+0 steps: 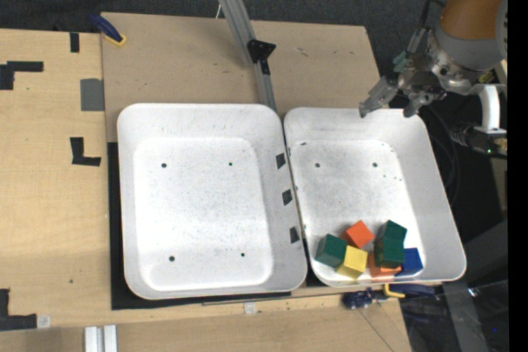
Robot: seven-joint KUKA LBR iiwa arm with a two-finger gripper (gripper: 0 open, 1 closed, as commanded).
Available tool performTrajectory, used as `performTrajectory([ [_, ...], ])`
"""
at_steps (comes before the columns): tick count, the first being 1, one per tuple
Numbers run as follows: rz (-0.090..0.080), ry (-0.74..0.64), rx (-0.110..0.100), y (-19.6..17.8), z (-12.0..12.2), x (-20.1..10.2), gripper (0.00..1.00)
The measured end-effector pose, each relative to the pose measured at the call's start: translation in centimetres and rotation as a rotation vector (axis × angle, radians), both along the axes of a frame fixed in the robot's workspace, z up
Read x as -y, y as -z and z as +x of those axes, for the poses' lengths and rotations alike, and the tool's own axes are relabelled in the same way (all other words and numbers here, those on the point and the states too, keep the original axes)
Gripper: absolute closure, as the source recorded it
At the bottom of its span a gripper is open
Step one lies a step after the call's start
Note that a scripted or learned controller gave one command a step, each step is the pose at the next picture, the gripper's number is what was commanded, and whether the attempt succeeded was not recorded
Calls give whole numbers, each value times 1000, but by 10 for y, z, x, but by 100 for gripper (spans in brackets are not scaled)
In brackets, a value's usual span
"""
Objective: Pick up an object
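Note:
Several small blocks lie bunched in the near right corner of the right bin [330, 177]: an orange block [359, 233], a yellow block [355, 260], two green blocks [332, 250] [393, 238] and a blue block [411, 260]. My gripper [386, 101] hangs over the far right rim of that bin, well away from the blocks. Its two fingers stand apart and nothing is between them.
The left bin [198, 185] sits beside the right one. A slanted metal pole [235, 4] with a black clamp runs down to the gap between the bins at the back. Black tape marks lie on the wooden bench at left.

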State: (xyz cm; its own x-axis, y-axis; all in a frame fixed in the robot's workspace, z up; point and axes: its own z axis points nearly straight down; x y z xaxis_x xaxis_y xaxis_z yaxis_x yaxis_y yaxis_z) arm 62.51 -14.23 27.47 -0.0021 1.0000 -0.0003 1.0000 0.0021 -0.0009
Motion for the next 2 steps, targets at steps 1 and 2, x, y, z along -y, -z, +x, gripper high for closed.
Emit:
performTrajectory([
  [1,0,1,-7,65,0,-3,0],
  [2,0,1,-5,110,-5,-4,0],
])
